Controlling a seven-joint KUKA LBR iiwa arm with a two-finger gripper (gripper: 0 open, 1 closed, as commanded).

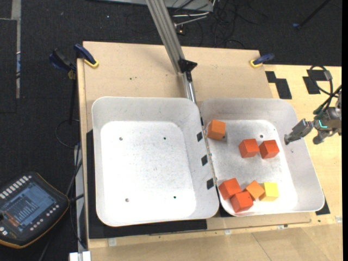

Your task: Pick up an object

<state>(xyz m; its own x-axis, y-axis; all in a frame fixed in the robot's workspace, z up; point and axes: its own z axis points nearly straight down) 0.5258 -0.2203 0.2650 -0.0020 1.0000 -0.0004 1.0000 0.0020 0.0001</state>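
Several blocks lie in the right bin [293, 173]. An orange block [217, 129] sits near the bin's left wall. Two red-orange blocks [248, 148] [269, 149] rest side by side at mid-bin. At the front, two red-orange blocks [230, 187] [242, 200], an orange block [255, 189] and a yellow block [270, 190] form a cluster. My gripper [306, 135] hovers over the bin's right rim, to the right of the mid-bin pair. It is open, with nothing between its fingers.
The left bin [144, 159] adjoins the right one. A metal pole [168, 37] slants down from the back to the seam between the bins. Clamps [81, 53] [262, 60] grip the board's back corners. A teach pendant [24, 208] lies at the front left.
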